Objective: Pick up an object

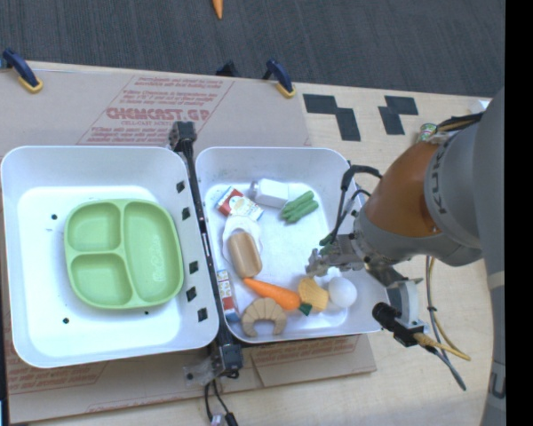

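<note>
Beside the tool [330, 264], one carrot [272, 292], one croissant [263, 316], one egg [341, 292].

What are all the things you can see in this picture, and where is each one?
plate: 1, light green with three sections, in the left bin
carrot: 1, orange, right bin, front
croissant: 1, tan, right bin, front edge
bread roll: 1, brown, right bin, left side
green beans: 1 bunch, green, right bin, back
egg: 1, white, right bin, front right, below the gripper
white box: 1, right bin, back
bins: 2, white, side by side on the bench
clamps: 2, blue and yellow, on the cardboard's back edge
arm: 1, grey and orange, from the right
gripper: 1, over the right bin
</note>
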Controlling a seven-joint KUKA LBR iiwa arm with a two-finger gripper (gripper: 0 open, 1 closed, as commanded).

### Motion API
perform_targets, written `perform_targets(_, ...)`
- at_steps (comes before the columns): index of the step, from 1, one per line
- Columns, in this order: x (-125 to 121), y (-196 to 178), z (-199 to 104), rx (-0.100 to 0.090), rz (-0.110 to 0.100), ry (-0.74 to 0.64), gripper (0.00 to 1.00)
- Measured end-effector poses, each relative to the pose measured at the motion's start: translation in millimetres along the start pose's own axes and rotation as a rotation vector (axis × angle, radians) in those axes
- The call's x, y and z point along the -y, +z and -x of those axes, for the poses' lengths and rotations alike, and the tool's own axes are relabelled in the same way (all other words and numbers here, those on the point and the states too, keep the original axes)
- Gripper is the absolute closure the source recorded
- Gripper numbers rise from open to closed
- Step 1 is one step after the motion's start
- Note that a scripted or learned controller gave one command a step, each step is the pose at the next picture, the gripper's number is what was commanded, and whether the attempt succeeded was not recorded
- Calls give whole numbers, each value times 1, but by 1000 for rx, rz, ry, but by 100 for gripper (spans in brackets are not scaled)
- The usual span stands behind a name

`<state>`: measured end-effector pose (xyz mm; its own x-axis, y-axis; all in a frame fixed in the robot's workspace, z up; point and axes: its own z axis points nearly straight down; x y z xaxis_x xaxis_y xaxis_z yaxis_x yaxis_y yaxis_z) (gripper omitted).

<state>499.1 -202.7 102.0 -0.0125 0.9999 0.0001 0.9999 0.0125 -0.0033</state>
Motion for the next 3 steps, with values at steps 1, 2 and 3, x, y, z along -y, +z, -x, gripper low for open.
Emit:
perform_targets(1, -3, -139, -27, 2, 6, 6, 100)
perform_targets(2, -71, -113, 4, 0, 3, 6, 100)
perform_targets(3, -72, -92, 5, -1, 0, 6, 100)
